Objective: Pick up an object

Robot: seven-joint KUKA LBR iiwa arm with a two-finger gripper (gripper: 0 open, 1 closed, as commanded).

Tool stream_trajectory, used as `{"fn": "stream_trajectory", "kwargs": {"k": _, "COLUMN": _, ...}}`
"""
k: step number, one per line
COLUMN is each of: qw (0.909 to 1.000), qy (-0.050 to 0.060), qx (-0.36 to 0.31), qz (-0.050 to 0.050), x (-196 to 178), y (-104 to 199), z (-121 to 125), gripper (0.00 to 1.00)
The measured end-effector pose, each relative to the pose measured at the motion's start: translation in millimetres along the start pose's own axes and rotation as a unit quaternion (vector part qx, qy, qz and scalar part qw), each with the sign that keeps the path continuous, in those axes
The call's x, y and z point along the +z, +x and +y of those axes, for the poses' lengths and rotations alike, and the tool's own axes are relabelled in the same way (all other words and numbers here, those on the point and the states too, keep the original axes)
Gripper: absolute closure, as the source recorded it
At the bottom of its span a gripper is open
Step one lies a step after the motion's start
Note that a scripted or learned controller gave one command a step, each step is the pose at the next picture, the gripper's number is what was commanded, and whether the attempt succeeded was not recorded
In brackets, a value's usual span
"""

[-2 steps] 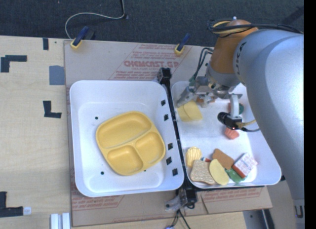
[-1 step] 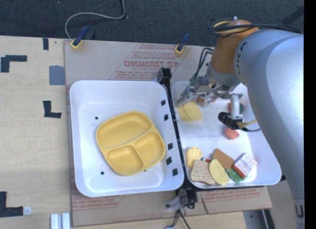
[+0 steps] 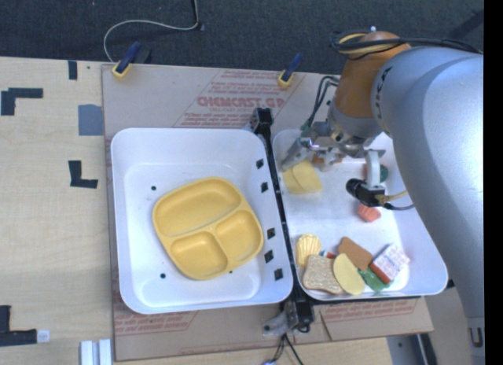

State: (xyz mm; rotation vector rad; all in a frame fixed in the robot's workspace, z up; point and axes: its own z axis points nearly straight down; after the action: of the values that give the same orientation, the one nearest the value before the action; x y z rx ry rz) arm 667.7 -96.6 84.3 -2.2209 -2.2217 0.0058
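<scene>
- Near edge of right bin (image 3: 424, 277): we see a food cluster, i.e. cracker (image 3: 318, 274), corn (image 3: 308, 247), yellow slice (image 3: 348, 274); all well apart from the jaws.
- Mid: yellow block (image 3: 302, 178) lies by the divider, just below-left of gripper (image 3: 313, 149); likely target, approx. square, no clear long axis.
- Jaws' spread: we can't tell.
- Far left: yellow tray (image 3: 207, 226) in left bin (image 3: 126, 198).

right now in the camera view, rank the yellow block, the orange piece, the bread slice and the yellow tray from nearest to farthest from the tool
1. Yellow block: in the right bin, directly below the tool.
2. Orange piece: right bin, off to the tool's lower right.
3. Bread slice: at the right bin's near edge, among the pile of toy food.
4. Yellow tray: in the left bin, across the divider.
</scene>
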Motion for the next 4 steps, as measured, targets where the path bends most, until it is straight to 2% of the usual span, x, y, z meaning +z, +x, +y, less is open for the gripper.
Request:
{"fn": "stream_trajectory", "kwargs": {"k": 1, "qw": 1.0000, "qy": -0.001, "qx": -0.001, "qz": 0.000, "x": -11, "y": 1, "z": 1, "gripper": 1.00}}
{"fn": "stream_trajectory", "kwargs": {"k": 2, "qw": 1.0000, "qy": -0.001, "qx": 0.000, "qz": 0.000, "x": -10, "y": 1, "z": 1, "gripper": 0.00}}
{"fn": "stream_trajectory", "kwargs": {"k": 3, "qw": 1.0000, "qy": 0.000, "qx": 0.002, "qz": 0.003, "x": -4, "y": -75, "z": 1, "gripper": 0.00}}
{"fn": "stream_trajectory", "kwargs": {"k": 4, "qw": 1.0000, "qy": -0.004, "qx": 0.001, "qz": 0.000, "x": -89, "y": -121, "z": 1, "gripper": 0.00}}
